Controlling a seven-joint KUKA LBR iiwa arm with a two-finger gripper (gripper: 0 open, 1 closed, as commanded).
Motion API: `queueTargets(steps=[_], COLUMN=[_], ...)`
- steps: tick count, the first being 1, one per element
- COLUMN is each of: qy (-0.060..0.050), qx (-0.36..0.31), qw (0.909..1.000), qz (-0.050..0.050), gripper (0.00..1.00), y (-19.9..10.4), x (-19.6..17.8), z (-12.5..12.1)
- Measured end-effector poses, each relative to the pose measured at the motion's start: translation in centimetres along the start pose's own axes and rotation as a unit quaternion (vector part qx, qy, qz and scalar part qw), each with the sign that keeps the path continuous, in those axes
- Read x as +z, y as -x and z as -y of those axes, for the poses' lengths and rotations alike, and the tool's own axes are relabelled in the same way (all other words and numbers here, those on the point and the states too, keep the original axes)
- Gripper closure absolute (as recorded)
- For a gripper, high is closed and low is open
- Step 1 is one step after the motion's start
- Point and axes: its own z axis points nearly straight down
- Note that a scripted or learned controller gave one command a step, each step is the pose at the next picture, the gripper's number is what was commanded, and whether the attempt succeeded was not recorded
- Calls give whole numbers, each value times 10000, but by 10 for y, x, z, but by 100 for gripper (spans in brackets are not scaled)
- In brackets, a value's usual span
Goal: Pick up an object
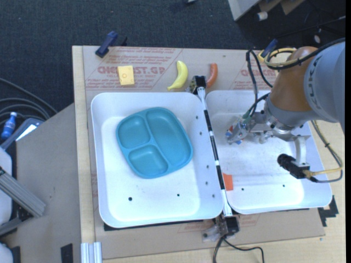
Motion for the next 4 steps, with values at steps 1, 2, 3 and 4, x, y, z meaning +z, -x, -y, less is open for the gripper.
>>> queueTargets(steps=[1,2,3,4], qy=[26,32,10,16], qx=[4,-1,6,3], qw=[10000,10000,10000,10000], qz=[8,12,8,10], gripper=[0,0,0,100], y=[-14,-13,-11,-11], x=[9,9,9,-1], z=[-50,-83,-58,-59])
